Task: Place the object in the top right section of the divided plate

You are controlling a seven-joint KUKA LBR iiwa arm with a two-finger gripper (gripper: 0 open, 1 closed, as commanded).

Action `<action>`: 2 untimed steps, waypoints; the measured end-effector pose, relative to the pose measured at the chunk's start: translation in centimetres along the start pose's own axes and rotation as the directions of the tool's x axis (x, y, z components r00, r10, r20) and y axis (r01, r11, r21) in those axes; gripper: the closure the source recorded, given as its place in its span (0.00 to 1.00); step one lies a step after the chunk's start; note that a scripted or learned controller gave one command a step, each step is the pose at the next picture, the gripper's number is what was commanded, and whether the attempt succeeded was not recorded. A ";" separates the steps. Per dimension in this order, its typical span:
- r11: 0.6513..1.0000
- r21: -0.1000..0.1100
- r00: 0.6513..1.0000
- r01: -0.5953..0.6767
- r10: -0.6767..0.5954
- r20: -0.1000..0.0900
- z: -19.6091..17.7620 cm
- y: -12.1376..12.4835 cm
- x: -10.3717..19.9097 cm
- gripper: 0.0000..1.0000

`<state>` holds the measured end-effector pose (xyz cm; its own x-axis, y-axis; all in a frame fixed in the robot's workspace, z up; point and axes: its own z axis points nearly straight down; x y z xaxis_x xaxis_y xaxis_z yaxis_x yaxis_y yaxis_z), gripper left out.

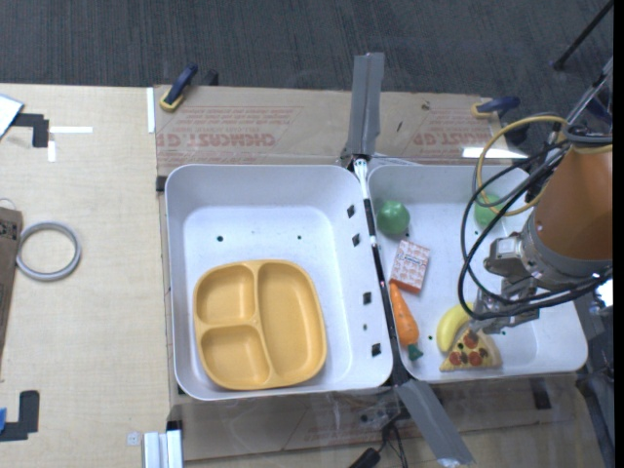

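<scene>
Camera view, starting at the near edge of the table (78,359): the left bin (185,291) holds a yellow divided plate (259,324), lying flat in its near half, with two smaller sections on its left side and one long section on its right. All three sections are bare.

In the right bin (429,203), nearest the front rim, a toy pizza slice (471,351) lies beside a banana (450,327), the two touching or almost so. The jaws (497,312) hang right over this pair at the end of the grey arm (570,217), and I cannot tell whether they are released or clenched, nor whether anything sits between them, since cables and the wrist hide that spot. Just left of the banana a carrot (404,318) lies along the wall between the bins. Past the carrot rests a small red and white box (410,265), tilted, and further back a green ball (393,216) sits near the same wall. Another green thing (489,209) shows partly behind the black cables near the far right of that bin.

On the table well to the left lies a roll of tape (45,251). At the far edge, two blue clamps (179,86) hold cardboard (253,125).
</scene>
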<state>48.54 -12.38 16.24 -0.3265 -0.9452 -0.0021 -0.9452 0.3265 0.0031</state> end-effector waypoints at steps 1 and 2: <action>0.950 0.003 0.950 0.314 -0.314 0.000 -2.8 1.9 -6.9 1.00; 0.999 0.002 0.999 -0.050 0.050 0.000 -2.8 2.1 -6.7 1.00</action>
<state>48.80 -5.36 19.02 -0.3731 -0.9278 -0.0020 -0.9278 0.3731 0.0015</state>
